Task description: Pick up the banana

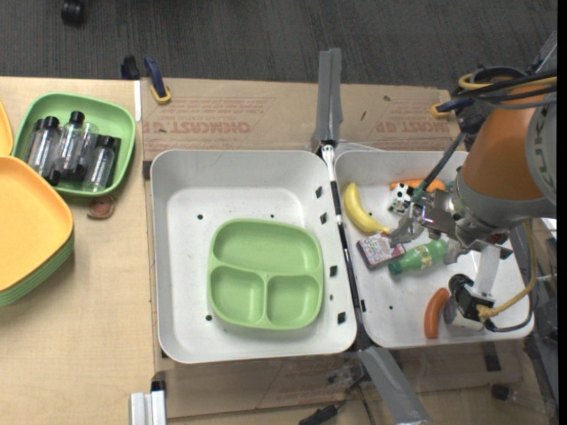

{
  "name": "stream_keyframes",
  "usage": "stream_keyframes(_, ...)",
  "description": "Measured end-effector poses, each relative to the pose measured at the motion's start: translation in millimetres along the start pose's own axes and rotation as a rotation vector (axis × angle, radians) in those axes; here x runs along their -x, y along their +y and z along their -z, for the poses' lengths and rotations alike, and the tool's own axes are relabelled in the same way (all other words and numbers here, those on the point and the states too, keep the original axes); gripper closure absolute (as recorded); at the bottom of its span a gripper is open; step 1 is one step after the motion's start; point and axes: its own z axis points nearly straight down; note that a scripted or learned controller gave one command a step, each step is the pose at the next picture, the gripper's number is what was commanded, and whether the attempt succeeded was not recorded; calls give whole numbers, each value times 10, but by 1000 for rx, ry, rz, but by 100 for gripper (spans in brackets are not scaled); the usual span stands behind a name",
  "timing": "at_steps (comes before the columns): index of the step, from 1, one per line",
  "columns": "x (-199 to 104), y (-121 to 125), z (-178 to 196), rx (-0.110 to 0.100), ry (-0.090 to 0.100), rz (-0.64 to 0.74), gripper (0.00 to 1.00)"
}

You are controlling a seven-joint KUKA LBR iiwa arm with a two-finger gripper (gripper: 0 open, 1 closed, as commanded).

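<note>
Banana [360, 211] in right bin [390, 326], just left of claw [409, 227]

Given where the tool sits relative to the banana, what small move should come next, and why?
Probably shift the tool a little toward the left bin, over the banana. The banana lies free in the right bin beside the tool, which seems nearer the green bottle.

The two shallow white plastic bins [177, 264] look smooth and faintly glossy. At nine o'clock of the bench lie stacked glossy orange plastic plates [27, 228] on matt pale wood (brown cardboard [230, 118] at twelve looks dull).
</note>
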Motion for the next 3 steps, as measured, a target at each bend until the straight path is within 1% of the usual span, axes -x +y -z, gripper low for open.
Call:
stream_keyframes(1,12,8,80,-1,-1,-2,100)
stream_keyframes(2,-315,-426,-5,-1,-1,-44,100)
stream_keyframes(3,319,-193,21,1,-1,53,100)
